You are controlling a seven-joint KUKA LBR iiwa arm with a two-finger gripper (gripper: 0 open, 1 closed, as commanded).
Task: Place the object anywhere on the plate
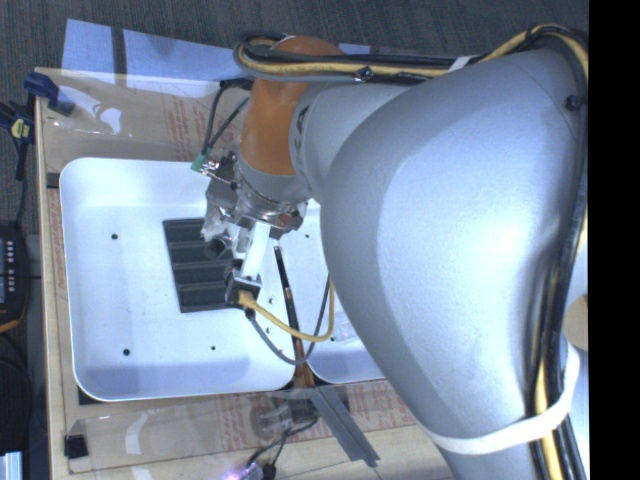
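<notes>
The arm (450, 218) is looking like smooth grey painted metal or hard plastic with a soft satin sheen, and the orange band (272, 128) is showing the same semi-gloss finish. The left bin (110, 298) is coming across as glossy white plastic, catching light along its rim. The dark ribbed object (195, 268) inside is looking matt black, maybe rubber or plastic. The bench (160, 128) is reading as pale wood or board under clear shiny film. The yellow cable (285, 333) is looking rubbery.
</notes>
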